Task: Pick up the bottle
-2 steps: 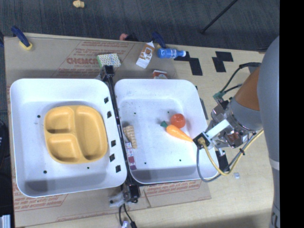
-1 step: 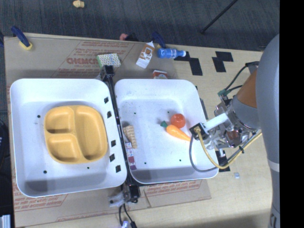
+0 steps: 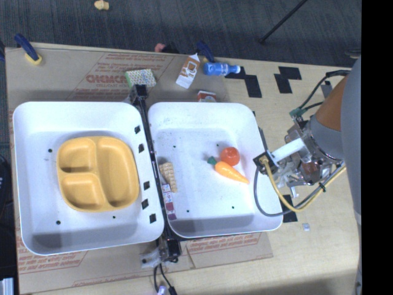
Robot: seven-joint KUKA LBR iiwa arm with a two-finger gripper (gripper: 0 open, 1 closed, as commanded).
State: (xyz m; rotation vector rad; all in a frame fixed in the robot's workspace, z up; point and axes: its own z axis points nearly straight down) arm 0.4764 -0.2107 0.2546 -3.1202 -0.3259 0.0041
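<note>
Bottle, blue, lies on the tabletop outside the right bin, at its 12 o'clock. The left bin holds a yellow plate; the right bin holds a carrot with a tomato at its 12 o'clock. The gripper is at that bin's 3 o'clock, and I cannot tell whether it is wide or narrow.

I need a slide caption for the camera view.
Gripper hangs beside the right bin; blue bottle lies on the bench behind it.

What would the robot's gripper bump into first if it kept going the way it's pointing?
Probably the right bin's rim: the gripper sits just outside it and seems to point left, toward the carrot. Height is unclear, so it might pass over the rim.
</note>
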